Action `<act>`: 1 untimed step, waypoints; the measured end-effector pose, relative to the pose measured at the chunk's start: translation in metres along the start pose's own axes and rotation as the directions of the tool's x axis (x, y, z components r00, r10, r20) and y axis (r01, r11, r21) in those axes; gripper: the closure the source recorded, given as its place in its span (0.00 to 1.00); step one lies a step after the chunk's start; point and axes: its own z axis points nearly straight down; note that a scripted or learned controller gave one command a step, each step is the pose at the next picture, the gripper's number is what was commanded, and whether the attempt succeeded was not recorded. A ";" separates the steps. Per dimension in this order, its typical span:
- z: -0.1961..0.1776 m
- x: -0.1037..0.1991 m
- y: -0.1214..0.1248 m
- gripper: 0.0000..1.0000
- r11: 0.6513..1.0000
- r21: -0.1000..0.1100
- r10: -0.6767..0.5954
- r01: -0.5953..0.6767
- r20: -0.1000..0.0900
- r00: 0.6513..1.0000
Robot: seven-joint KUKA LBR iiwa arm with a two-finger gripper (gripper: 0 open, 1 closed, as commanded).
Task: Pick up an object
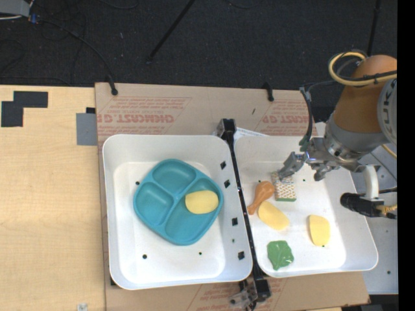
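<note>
Bins sit side by side on a cardboard-lined tabletop [162,109], seen from above at a slant. Reaching in from the right, the grey arm with its orange band [366,102] hangs over the right-hand shallow white bin [363,254], its tool [290,167] low above the bin's upper middle; whether the tool stands wide or narrow cannot be told from this angle, and nothing is seen held in it. Just beneath the tool lies a small checkered green-and-white block [285,190], with an orange spoon-shaped piece [260,195] just to its left. Touching the lower end of that orange piece is a pale yellow oblong lump [273,216]; a second yellow oval piece [318,230] lies apart, toward the bin's right side. Near the front wall rests a crumpled green piece [280,254]. In the left-hand white bin [123,264] a teal plastic divided plate [165,206] lies flat, a yellow rounded object [201,202] resting in its right compartment.
</note>
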 end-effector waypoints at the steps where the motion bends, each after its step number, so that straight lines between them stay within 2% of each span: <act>1: -0.009 0.000 0.003 0.00 1.000 -0.013 -0.002 0.002 0.001 1.000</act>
